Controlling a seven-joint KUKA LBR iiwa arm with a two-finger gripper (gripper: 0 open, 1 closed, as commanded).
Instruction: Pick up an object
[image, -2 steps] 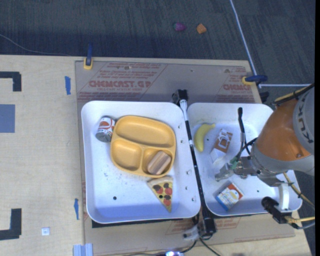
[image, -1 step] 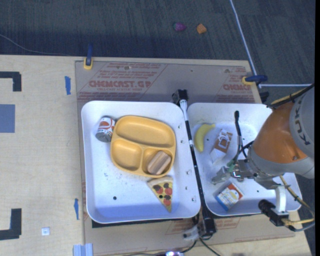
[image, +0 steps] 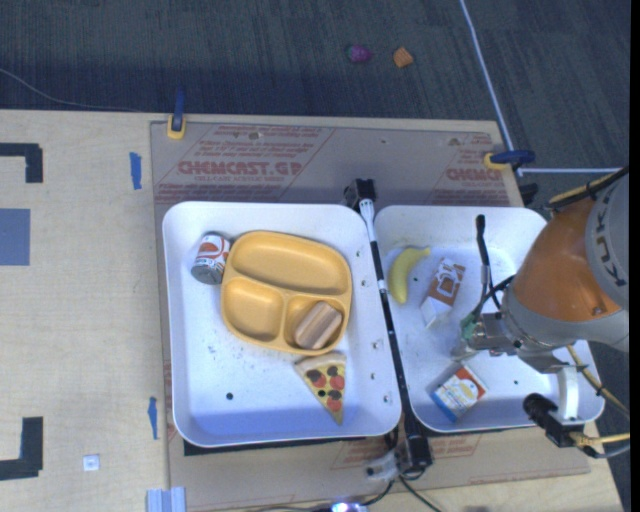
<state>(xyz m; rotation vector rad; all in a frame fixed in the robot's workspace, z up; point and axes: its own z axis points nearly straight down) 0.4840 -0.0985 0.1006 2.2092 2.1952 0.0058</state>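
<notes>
In the right bin, I judge the approach step underway: end effector hovers near the carton at its 6 o'clock; grip state I cannot tell. Next: descend squarely.

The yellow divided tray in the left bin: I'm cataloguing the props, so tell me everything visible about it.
The yellow divided plastic tray lies flat, right side up, in the left white bin, toward its far half. It looks like glossy moulded plastic with rounded corners and three compartments: one long at the far side, two smaller at the near side. The near right compartment holds a tan toy bun. A red and white can lies against its far left corner, and a toy pizza slice lies just off its near right edge.
</notes>
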